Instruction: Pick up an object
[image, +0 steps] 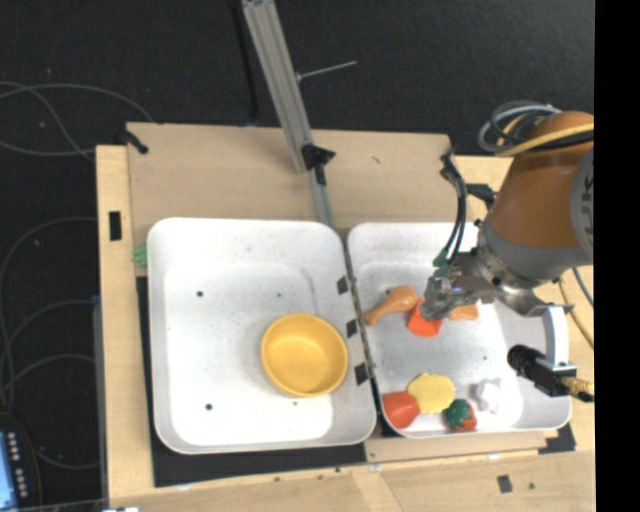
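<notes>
Two white bins sit side by side on my bench, and I read them from the near edge back. Nearest in the right bin (500, 250) lies a cluster along the front wall: a red piece (400, 408), a yellow lumpy piece (432, 391), a small green-and-red piece (460, 414) and a pale white scrap (487, 394), the first three touching or nearly so. In the left bin (200, 270) a yellow bowl (304, 353) stands upright near the divider. Further back in the right bin, an orange elongated piece (390, 303) lies tilted just beside the divider, and an orange-red object (424, 322) sits directly under the gripper (440, 300). A second orange sliver (465, 313) shows just right of it.

I cannot tell how wide the jaws stand, nor whether they have hold of anything; the wrist body hides them. I judge the step in hand to be the descent onto the orange-red object. To do it well, I would keep the tool centred over that piece, clear of the elongated neighbour, close only once the object sits squarely between the jaws, then lift straight up and confirm the object rises with it
</notes>
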